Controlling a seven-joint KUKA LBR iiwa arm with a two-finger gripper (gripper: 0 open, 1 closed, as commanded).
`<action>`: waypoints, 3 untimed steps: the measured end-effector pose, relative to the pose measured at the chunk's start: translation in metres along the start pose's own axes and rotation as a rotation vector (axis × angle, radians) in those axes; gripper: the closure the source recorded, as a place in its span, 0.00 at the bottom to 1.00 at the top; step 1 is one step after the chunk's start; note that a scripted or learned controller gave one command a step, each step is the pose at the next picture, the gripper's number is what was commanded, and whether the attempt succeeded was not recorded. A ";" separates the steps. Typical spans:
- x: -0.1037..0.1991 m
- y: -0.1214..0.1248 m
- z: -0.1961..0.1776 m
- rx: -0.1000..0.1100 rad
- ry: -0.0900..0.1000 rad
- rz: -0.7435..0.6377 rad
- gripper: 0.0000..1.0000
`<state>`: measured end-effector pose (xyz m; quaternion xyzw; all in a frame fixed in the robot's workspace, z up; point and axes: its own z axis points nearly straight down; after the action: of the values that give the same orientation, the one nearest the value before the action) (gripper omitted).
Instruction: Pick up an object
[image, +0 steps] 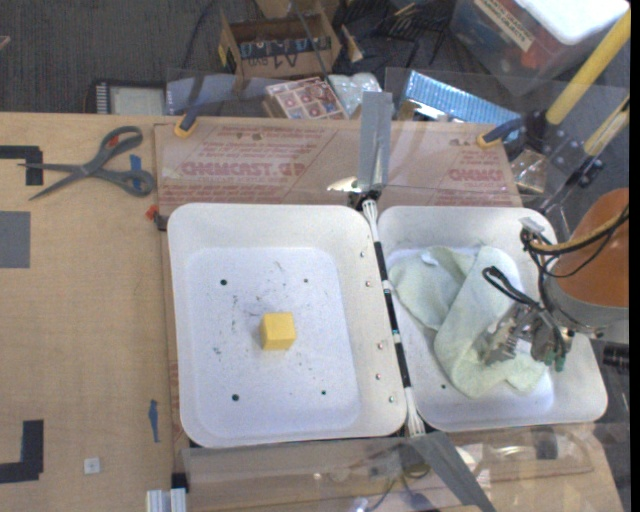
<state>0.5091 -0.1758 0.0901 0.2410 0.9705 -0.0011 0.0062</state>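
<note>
The gripper (512, 340) is low in the right bin (585, 400), down on the pale cloth (470, 320) — I cannot tell if it has hold of it. A good grab pinches a raised fold, then lifts straight up and slowly. The cloth lies crumpled, its long way slanting from the bin's back left toward the front right. A small yellow block (279, 331) sits in the left bin (200, 240).
</note>
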 end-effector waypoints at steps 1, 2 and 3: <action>-0.001 0.000 -0.011 -0.002 -0.007 0.002 1.00; -0.041 0.032 0.000 -0.001 0.001 0.133 1.00; -0.073 0.051 -0.074 0.002 0.008 0.348 1.00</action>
<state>0.5968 -0.1644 0.1651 0.4054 0.9141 0.0000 0.0023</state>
